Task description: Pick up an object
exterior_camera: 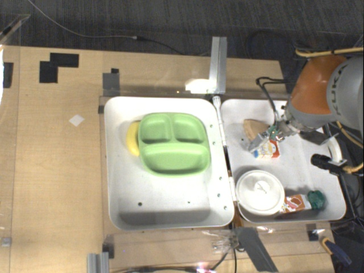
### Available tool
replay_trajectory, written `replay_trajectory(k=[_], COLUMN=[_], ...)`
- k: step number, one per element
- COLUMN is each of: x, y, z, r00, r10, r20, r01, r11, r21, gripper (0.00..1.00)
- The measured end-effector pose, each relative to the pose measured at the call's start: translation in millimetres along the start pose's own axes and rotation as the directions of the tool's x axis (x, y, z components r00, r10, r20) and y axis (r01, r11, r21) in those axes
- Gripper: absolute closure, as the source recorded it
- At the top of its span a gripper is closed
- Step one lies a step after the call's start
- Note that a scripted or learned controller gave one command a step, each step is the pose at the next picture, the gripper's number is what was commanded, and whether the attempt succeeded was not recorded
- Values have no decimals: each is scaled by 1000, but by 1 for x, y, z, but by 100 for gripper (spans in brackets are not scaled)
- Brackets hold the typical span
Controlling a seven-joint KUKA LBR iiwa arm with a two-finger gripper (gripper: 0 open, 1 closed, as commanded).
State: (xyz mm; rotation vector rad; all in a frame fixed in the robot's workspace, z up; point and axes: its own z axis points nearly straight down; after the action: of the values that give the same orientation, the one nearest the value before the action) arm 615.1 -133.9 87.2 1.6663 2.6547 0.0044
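We saw the arm (327, 92) reaching over the right bin (335, 206), its gripper (277, 131) low above a crumpled packet (266, 148) beside a tan wedge (254, 128). A white bowl (260, 191) and a green-capped bottle (304, 201) lay nearer the front, while the left bin (159, 203) held a green tray (173, 143) over something yellow (132, 139)

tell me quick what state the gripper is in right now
Gripper: cannot be told; it sits low in the right bin, by the small crumpled packet.
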Motion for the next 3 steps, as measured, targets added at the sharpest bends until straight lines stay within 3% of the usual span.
replay_trajectory(k=[1,2,3], x=[-2,-2,9], y=[4,4,65], z=[-15,-15,-2], r00=[1000,1000,996], r10=[0,0,92], r20=[8,8,1], r01=[0,0,-92], r11=[1000,1000,996], r21=[-10,-10,7], gripper=[100,0,0])
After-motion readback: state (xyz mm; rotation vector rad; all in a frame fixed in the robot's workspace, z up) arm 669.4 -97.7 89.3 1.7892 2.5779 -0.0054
